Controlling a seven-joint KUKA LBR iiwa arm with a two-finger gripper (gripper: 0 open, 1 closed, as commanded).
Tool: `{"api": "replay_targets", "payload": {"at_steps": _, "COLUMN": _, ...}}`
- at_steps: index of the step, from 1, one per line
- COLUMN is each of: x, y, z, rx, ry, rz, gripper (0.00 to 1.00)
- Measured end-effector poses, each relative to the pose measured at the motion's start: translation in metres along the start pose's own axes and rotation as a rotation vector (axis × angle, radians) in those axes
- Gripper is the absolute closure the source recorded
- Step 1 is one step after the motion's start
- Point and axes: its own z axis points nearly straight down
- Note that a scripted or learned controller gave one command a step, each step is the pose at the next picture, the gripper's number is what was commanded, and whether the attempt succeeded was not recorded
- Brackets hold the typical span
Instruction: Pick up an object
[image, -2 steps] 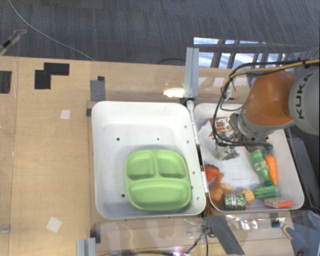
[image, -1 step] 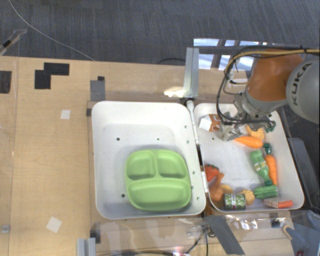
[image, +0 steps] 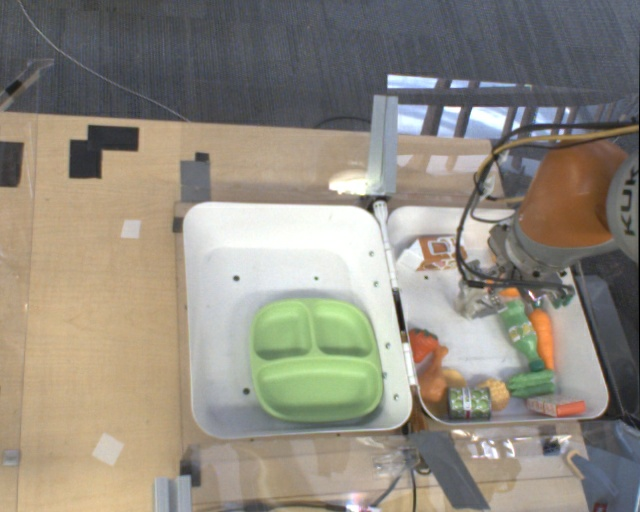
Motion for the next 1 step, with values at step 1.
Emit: {"api": "replay_targets", "payload": {"at_steps": 1, "x": 0.0294, "y": 0.0290, "z": -0.0018, "rx": 0.004, "ry": -0.007, "rz": 0.022, "gripper": 0.00}}
